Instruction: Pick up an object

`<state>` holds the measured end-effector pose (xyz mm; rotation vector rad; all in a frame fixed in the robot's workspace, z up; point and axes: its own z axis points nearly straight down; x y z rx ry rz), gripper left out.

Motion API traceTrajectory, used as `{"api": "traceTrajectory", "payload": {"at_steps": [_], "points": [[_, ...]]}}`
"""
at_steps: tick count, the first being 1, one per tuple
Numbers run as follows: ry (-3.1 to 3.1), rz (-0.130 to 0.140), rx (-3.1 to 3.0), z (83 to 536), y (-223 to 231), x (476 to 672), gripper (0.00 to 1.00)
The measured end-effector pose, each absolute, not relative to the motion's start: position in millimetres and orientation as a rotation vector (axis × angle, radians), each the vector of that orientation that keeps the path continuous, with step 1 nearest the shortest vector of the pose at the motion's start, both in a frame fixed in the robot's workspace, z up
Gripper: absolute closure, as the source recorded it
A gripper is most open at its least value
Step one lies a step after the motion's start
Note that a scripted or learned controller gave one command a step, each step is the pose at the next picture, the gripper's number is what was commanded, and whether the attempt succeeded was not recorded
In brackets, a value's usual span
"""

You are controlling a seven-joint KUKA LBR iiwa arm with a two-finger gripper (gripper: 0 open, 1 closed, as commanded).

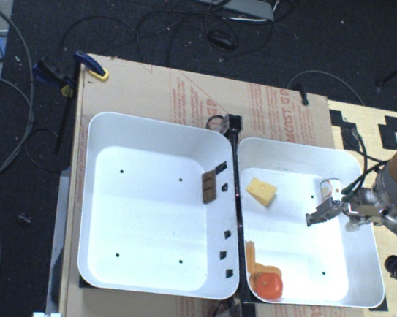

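In the right bin (364, 238), a yellow foam block (261, 191) lies at the far left. A red ball-like object (267, 283) sits in the near left corner on an orange piece (251, 258). A small white and red item (329, 187) lies by the far right side. My gripper (339, 216) hangs over the right part of this bin, just near of the white item, open with nothing between its fingers. A brown block (210, 187) leans by the right wall of the left bin (107, 177).
The bins share a dark divider (234, 204) with clips along it. Both stand on a cardboard-covered bench (178, 99). A blue and yellow clamp (91, 66) grips the bench's far left corner. Cables run across the dark floor behind.
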<state>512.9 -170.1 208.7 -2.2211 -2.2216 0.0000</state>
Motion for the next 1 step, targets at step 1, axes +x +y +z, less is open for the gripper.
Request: {"api": "traceTrajectory", "payload": {"at_steps": [1], "points": [[-2.179, 0.003, -2.257, 137.6, -109.9, 553.3, 0.0]]}}
